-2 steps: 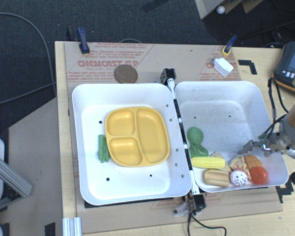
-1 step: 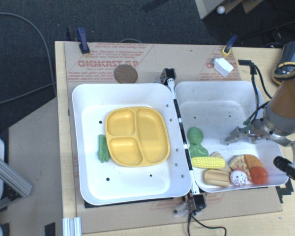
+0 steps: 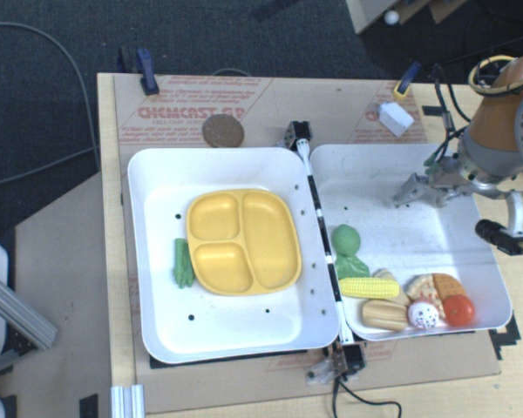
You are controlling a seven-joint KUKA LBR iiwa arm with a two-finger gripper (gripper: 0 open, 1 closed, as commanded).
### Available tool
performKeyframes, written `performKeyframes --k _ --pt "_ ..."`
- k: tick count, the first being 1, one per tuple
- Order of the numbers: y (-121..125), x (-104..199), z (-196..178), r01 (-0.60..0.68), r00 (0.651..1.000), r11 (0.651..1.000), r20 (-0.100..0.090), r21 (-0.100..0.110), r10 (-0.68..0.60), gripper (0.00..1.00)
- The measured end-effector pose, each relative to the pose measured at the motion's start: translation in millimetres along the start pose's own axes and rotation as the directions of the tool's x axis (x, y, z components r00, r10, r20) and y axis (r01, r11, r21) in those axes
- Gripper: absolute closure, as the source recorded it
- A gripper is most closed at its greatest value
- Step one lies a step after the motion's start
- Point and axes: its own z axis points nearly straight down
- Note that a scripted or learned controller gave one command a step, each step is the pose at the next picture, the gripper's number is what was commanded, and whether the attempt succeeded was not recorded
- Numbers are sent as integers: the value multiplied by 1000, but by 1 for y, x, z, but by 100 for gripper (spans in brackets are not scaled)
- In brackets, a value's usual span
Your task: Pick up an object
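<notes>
Two bins sit side by side on the bench. In the left bin a divided plate lies at the middle, with a pea pod just beside its left edge. The right bin holds its things along the near wall: a pear at the left, corn nearer, then a hot dog bun, a ball and a tomato rightward. The claw hangs over that bin's far right part.
</notes>
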Motion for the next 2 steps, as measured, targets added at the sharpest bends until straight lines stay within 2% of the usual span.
performKeyframes --k 1,2 --pt "41 60 1 -4 1000 1000 9 -1 4 0" --pt "-9 -1 0 -2 1000 1000 0 4 2 0"
